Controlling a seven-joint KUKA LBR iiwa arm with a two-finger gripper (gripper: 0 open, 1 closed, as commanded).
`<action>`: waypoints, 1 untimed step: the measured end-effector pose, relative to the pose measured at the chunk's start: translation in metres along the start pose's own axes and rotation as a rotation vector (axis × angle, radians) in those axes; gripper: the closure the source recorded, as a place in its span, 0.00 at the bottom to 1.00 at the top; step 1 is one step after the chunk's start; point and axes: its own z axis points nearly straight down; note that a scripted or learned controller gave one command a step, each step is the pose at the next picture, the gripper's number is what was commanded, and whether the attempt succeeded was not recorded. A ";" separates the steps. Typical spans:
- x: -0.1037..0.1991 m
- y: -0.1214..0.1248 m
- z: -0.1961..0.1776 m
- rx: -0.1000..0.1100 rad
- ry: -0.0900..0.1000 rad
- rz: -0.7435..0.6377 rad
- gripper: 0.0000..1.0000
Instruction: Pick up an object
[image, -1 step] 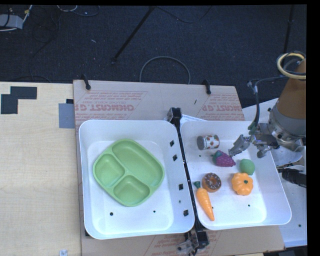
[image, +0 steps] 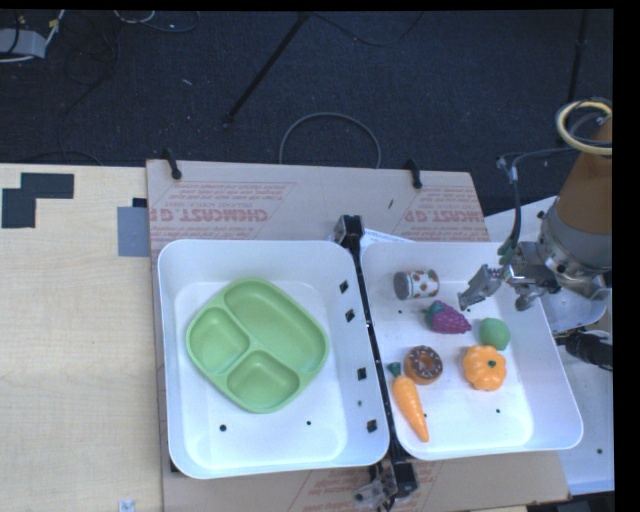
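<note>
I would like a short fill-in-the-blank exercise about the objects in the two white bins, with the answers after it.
1. The green divided plate lies in the ____ bin.
2. The toy carrot lies just below the ____.
3. The purple grapes lie between the small can and the ____ pumpkin.
4. The gripper hovers over the ____ bin.

Missing words: left; donut; orange; right
</note>
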 end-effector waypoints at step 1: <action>-0.003 -0.008 0.048 0.004 0.001 0.000 0.00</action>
